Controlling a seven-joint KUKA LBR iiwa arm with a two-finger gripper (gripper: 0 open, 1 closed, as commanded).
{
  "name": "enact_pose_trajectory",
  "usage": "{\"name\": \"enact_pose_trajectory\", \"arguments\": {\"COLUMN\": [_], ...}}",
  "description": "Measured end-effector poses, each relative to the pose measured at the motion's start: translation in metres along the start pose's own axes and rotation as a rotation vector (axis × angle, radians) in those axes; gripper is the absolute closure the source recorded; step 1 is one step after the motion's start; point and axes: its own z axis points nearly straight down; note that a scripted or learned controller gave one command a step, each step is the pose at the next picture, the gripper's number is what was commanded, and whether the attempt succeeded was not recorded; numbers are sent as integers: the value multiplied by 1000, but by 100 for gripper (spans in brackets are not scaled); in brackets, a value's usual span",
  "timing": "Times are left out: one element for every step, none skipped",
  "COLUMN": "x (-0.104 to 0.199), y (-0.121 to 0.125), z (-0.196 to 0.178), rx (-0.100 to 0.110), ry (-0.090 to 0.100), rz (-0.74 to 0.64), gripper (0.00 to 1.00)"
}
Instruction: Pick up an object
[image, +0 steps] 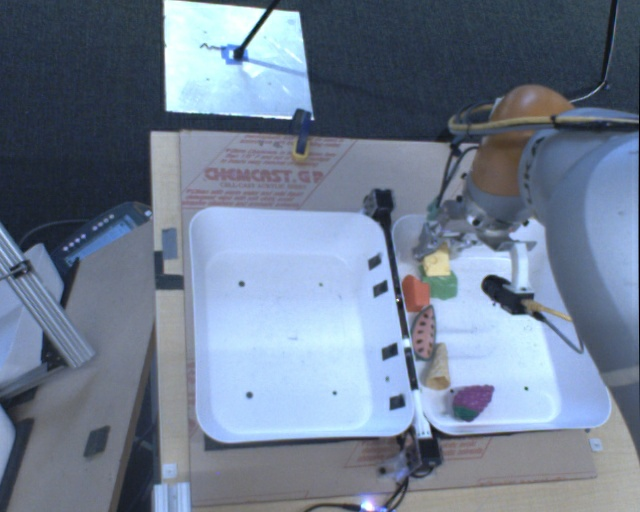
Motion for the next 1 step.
{"name": "enact_pose_trajectory", "arguments": {"x": [85], "y": [1], "z": [-94], "rx": [-3], "ry": [4], "rz": [-4], "gripper": [100]}}
